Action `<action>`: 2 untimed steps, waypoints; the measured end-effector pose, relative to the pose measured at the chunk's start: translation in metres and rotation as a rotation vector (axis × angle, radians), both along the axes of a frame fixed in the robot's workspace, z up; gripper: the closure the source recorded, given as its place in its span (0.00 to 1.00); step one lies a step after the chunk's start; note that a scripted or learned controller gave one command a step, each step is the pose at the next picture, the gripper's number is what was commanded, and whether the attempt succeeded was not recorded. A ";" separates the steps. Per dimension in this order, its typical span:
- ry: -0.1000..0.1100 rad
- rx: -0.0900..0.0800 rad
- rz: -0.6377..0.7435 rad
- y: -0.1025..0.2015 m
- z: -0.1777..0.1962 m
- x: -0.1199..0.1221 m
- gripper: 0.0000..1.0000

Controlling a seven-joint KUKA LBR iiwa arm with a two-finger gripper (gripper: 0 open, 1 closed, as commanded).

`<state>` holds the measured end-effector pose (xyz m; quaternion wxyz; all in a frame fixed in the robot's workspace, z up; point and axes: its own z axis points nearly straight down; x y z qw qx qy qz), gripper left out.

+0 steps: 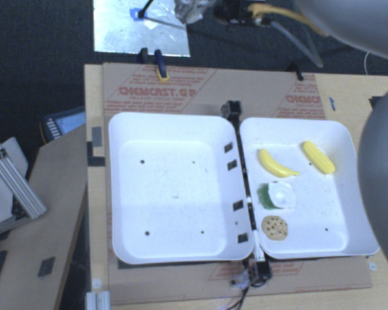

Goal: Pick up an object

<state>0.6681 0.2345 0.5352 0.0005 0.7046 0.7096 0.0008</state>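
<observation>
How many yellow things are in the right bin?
2. A banana lies near the bin's left wall, and a corn cob lies to its right, toward the back. The arm covers the right bin's far edge, so more could be hidden.

The left bin lay open from wall to wall, so a gripper could have come down anywhere inside it. In the right bin, four things crowded the left and upper part: a banana, a corn cob, a green-and-white piece, perhaps a toy vegetable, and a cookie just beside the dividing wall. The banana and the green-and-white piece sat near each other, leaving little room between. The lower right floor stayed free. The grey arm overhung that bin's right rim, and black clips lined the seam between the bins.
</observation>
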 end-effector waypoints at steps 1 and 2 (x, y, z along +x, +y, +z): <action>0.000 0.000 0.000 0.000 0.000 0.000 1.00; 0.000 0.000 0.000 0.000 0.000 0.000 1.00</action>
